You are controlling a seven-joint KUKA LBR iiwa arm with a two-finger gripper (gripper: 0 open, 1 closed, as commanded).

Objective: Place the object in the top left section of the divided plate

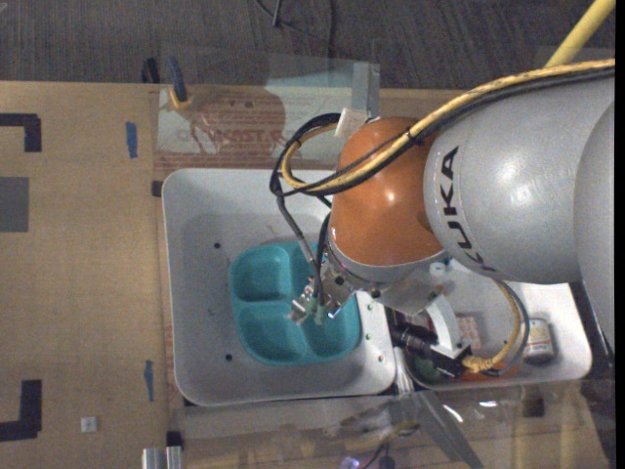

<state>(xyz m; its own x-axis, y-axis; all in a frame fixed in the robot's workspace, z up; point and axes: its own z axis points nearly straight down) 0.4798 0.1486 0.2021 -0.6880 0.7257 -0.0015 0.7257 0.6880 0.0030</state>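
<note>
End effector (314,308) over teal divided plate (264,306) w/ small green object (319,314).

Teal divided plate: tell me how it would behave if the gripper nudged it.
The teal divided plate looks like thin moulded plastic, so probably light and rigid. Lying flat on the smooth white bin floor, it would likely slide rather than tip.

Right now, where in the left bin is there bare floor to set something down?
Bare floor runs between the bin's left wall and the teal plate, wrapping along the near wall below the plate. The plate's upper-left section looks bare too. It's crowded at the plate's right side, where the gripper hangs over it, and the arm covers the bin's right part.
</note>
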